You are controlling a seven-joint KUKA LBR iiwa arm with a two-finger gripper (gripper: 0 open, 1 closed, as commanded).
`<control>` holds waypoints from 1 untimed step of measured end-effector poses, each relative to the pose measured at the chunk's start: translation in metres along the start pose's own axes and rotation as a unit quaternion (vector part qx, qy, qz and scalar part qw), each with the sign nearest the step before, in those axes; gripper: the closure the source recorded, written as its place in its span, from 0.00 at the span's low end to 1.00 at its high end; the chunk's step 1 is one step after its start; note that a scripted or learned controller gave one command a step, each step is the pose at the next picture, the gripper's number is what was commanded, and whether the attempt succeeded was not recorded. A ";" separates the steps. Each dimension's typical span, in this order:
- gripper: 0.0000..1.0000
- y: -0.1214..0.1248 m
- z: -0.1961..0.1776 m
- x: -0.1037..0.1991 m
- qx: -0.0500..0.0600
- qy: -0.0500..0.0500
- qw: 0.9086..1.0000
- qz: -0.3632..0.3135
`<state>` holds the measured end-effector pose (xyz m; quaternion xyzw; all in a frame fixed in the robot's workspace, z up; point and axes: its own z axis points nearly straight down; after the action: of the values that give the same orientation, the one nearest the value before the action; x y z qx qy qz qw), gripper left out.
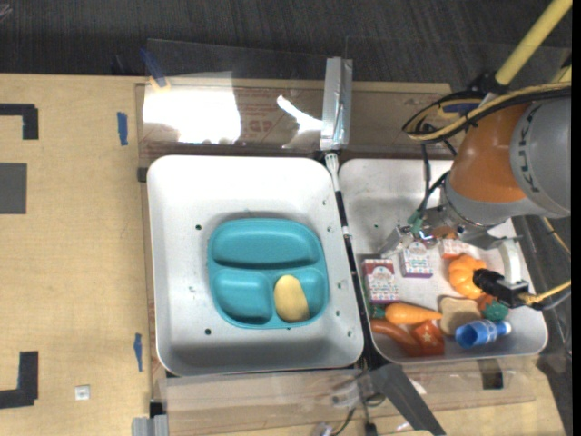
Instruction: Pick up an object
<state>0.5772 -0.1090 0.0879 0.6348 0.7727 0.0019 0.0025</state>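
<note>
Lying nearest the camera, along the front wall of the right bin (pixel 536 339), are a blue bottle (pixel 477 333), a red toy (pixel 427 336) and an orange carrot-shaped toy (pixel 410 314), packed close together. Beside them, a tan slice-shaped piece (pixel 457 311) touches the bottle's end. A little farther in sit two small printed cartons (pixel 379 279), one just beside the other (pixel 417 260), and an orange fruit-shaped toy (pixel 463 276) to their right.

In the left bin (pixel 172 243) rests a teal divided tray (pixel 263 271), with a yellow lemon-like object (pixel 290 297) in its front right compartment.

Above the right bin's clutter hangs the pincer (pixel 419 236), near the farther carton; whether its fingers are open or closed I cannot tell, and nothing can be seen gripped between them. The grey arm with its orange band (pixel 486 162) reaches in from the right, with yellow and black cables looped behind it. Beyond both bins, a clear plastic sheet (pixel 236 112) lies on the brown worktop (pixel 64 243).
</note>
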 end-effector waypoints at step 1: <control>1.00 0.001 -0.011 -0.002 -0.003 -0.001 1.000 0.001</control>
<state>0.5788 -0.1103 0.0992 0.6359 0.7718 0.0034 0.0052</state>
